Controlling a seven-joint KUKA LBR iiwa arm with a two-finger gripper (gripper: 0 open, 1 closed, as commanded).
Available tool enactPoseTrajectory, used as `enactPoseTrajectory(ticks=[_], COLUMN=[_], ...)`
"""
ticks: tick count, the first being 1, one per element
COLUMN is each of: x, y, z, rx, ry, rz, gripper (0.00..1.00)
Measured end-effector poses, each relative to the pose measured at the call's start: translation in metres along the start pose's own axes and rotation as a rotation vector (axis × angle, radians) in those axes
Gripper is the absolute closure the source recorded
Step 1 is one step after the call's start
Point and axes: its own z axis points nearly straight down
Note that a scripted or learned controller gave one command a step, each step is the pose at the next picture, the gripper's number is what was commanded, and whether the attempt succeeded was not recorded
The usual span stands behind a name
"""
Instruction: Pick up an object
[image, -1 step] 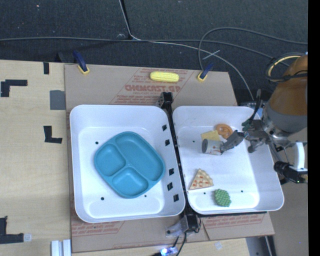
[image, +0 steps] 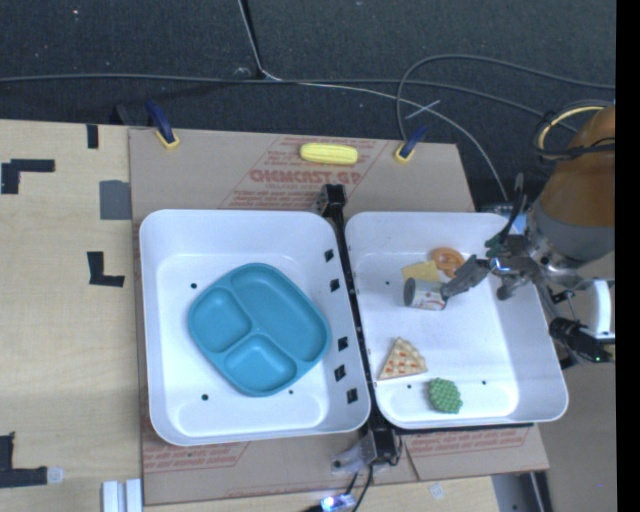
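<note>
A small grey cylinder (image: 410, 292) is lying in the right bin (image: 520, 330), near its 11 o'clock corner. The end effector (image: 462, 280) is hovering just at its 3 o'clock; whether its dark fingers are apart, I cannot tell.

Left bin (image: 160, 300) holds a blue divided tray (image: 258, 328); right bin (image: 520, 370) holds a can (image: 424, 294), pizza slice (image: 401, 359) and green lump (image: 445, 395); gripper (image: 462, 280) beside the can.
</note>
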Motion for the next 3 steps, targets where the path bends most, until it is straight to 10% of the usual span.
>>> enactPoseTrajectory(ticks=[3], x=[0.007], y=[0.014], z=[0.127], rx=[-0.001], ry=[-0.002], rz=[-0.001], gripper=[0.00])
